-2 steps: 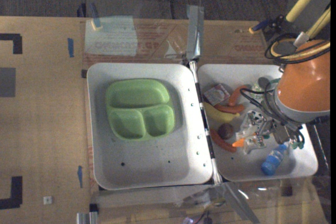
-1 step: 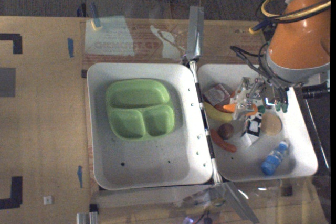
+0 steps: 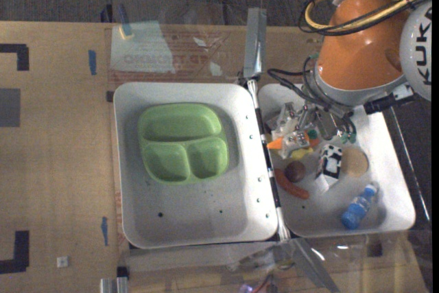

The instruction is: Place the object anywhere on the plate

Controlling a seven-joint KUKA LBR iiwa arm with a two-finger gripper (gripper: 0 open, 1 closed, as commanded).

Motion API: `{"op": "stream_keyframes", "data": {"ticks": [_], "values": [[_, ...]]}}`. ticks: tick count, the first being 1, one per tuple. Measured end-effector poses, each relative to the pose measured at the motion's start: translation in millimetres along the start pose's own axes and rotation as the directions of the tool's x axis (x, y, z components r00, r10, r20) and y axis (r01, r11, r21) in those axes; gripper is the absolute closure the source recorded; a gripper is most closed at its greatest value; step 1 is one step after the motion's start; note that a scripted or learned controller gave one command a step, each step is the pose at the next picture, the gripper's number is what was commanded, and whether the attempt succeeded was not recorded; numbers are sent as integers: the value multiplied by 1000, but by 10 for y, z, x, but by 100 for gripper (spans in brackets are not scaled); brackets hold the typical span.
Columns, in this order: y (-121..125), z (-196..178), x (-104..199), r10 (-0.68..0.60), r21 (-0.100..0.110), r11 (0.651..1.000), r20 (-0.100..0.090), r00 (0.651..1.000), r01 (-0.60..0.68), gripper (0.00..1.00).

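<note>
1. The table (image 3: pixel 62 168) carries two white bins side by side, their inner walls touching along a metal divider.
2. The left bin (image 3: pixel 192 223) holds a green plate (image 3: pixel 183 142) with three compartments, lying in the far half of the bin, nearer its far left corner. Nothing lies on the plate.
3. The right bin (image 3: pixel 398 209) holds a cluster of small things.
4. The arm (image 3: pixel 360 44), with its orange band, hangs over the far edge of the right bin.
5. The end effector (image 3: pixel 305 130) reaches down into the far left part of the right bin, among the things there. I cannot tell how it is set or whether it pinches anything; cables and metal parts hide it.
6. Just beside the end effector, toward the bin's left wall, an orange piece (image 3: pixel 275 144) shows.
7. A dark round ball (image 3: pixel 295 171) lies near the bin's middle, with a red strip (image 3: pixel 292 185) touching it on the near side.
8. A black-and-white block (image 3: pixel 330 161) stands between the ball and a tan disc (image 3: pixel 354 161).
9. A blue bottle (image 3: pixel 359 206) lies tilted near the near right corner.
10. Blue tape (image 3: pixel 92 62) marks the table beyond the left bin.
</note>
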State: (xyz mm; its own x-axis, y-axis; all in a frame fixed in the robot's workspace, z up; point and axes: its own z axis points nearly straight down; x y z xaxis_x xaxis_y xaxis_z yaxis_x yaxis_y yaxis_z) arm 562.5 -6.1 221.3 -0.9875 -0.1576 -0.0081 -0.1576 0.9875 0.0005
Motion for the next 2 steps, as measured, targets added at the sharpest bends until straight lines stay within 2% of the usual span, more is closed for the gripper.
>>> {"op": "stream_keyframes", "data": {"ticks": [1, 2], "values": [[-136, 284, -305, 231, 1, 973, 1, 973, -231, 100], [691, 354, -650, -56, -1, 998, 1, 998, 56, 100]]}}
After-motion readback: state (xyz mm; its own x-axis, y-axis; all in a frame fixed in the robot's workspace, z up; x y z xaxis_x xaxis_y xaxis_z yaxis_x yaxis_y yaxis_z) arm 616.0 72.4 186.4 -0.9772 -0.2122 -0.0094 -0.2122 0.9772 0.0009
